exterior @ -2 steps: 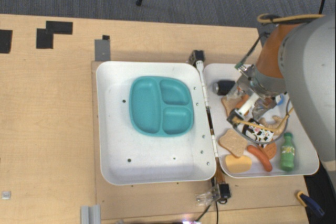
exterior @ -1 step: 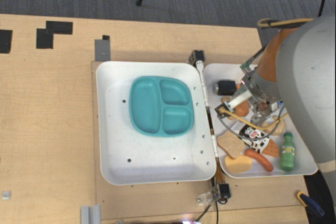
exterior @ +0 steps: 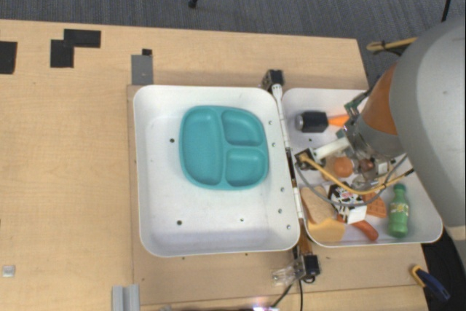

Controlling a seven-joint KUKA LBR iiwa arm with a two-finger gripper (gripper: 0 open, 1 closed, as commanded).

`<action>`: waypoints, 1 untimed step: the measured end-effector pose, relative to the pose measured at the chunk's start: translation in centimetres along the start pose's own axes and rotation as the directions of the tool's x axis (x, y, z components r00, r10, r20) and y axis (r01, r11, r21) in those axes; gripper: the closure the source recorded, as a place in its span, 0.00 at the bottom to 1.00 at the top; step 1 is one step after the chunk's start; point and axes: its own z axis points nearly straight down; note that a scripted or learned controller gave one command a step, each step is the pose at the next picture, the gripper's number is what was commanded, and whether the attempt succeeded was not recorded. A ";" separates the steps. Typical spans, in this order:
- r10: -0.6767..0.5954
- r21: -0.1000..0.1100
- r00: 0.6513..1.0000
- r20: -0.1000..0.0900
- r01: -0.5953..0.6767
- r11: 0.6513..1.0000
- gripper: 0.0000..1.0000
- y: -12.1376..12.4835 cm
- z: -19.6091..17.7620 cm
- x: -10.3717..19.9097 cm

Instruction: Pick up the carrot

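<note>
- Reaching in from the bench's right edge, the grey arm (exterior: 437, 105) hangs over the right bin (exterior: 429, 229), its orange band (exterior: 380, 109) showing just above the wrist
- the gripper (exterior: 362, 170) points down into the middle of that bin's clutter; cables and wrist hardware mask its tips, so whether the fingers are spread or pinched cannot be told, and nothing can be seen caught between them
- the carrot appears to be the slim orange piece (exterior: 338, 119) near the bin's far edge, between a black cylinder (exterior: 313, 121) and the wrist, partly covered by the arm; that reading is a judgement, since several orange items share the bin
- a green bottle (exterior: 398, 210) lies by the bin's right wall, a reddish piece (exterior: 366, 230) near the near edge, a tan wedge (exterior: 325, 228) at the near-left corner
- the toys sit heaped in one bin, likely as a picking supply, while the left bin (exterior: 156, 156) carries a teal divided plate (exterior: 223, 146) at its centre, probably the drop spot
- the wrist's steep downward pose suggests a grasp attempt in progress, aimed nearer the heap's middle than the orange piece
</note>
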 end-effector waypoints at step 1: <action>0.087 -0.001 0.996 -0.003 -0.087 0.996 0.00 -0.6 -0.1 -3.3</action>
